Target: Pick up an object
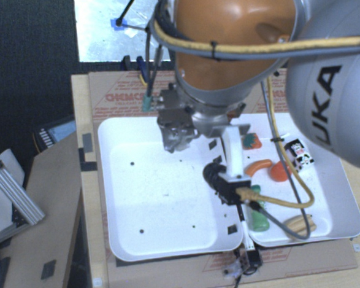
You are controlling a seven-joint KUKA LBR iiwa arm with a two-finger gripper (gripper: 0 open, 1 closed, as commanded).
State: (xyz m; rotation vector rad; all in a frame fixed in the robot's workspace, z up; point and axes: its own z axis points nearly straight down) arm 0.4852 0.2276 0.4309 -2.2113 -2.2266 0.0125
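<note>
White bins (143,235), two; hand (178,139) over the left, grip state unclear.

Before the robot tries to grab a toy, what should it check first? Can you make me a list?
1. Are there toys to grab? Ok: an orange carrot-shaped toy, a green toy, a red-orange round toy and a black-and-white toy lie in the right bin.
2. Is the claw over a toy? Not ok: it hangs over the left bin, away from the toys.
3. Is the claw holding anything already? Cannot tell: its tips are too blurry.
4. Is the way clear? Not ok: a yellow cable loops across the right bin near the toys.
5. Are the toys spread apart? Ok for the green one; the carrot and round toy sit close together.
</note>
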